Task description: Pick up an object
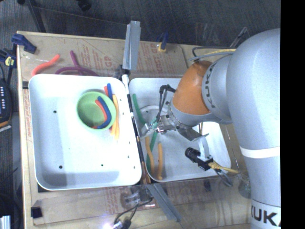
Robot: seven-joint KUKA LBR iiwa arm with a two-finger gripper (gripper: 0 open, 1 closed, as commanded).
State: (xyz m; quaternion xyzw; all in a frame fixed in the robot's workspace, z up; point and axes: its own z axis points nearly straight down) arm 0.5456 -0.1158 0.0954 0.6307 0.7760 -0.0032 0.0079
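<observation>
Leaning in from the right, the grey arm [252,94] hangs low in the right bin [176,163], where loose sticks lie; the left bin [57,147] keeps a green bowl [88,111]; the gripper [153,126] sits just above a green stick [149,151] and an orange stick [160,161]; nobody can tell if its jaws are open.

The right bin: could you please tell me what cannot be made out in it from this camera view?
Camera view, the right bin: much of its right side is hidden under the arm.
Camera view, the green stick: its upper end blurs into the end effector, so contact cannot be told.
Camera view, whether the end effector holds anything: too small and blurred.
</observation>
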